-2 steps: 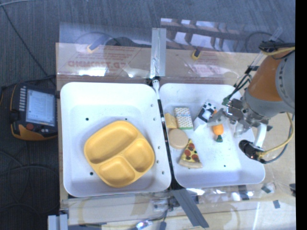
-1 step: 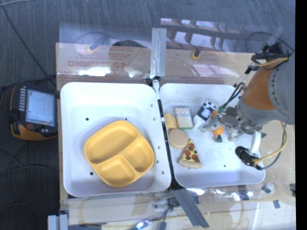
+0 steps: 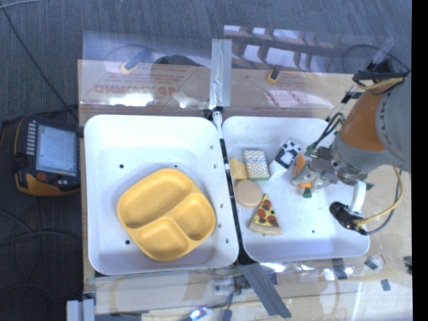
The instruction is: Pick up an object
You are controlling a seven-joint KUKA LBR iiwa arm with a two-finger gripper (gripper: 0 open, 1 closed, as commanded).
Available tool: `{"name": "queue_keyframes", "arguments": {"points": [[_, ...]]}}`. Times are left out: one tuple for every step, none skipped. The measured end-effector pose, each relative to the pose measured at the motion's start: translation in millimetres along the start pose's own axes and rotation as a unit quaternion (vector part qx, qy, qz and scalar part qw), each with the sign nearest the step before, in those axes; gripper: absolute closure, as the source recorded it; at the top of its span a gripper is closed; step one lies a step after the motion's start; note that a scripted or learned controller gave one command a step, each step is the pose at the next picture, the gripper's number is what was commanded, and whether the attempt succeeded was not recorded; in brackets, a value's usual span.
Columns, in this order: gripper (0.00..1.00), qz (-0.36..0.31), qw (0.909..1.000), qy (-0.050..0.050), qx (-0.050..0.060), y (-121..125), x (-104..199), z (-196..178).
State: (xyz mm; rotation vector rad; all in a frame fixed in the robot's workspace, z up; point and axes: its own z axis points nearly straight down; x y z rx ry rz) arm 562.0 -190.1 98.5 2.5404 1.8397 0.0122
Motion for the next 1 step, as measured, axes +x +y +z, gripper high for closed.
{"name": "queue_keyframes", "arguments": {"points": [[1.00, -0.095, 0.9954, -0.001, 0.006, -9.0, 41.8, -83.0]]}}
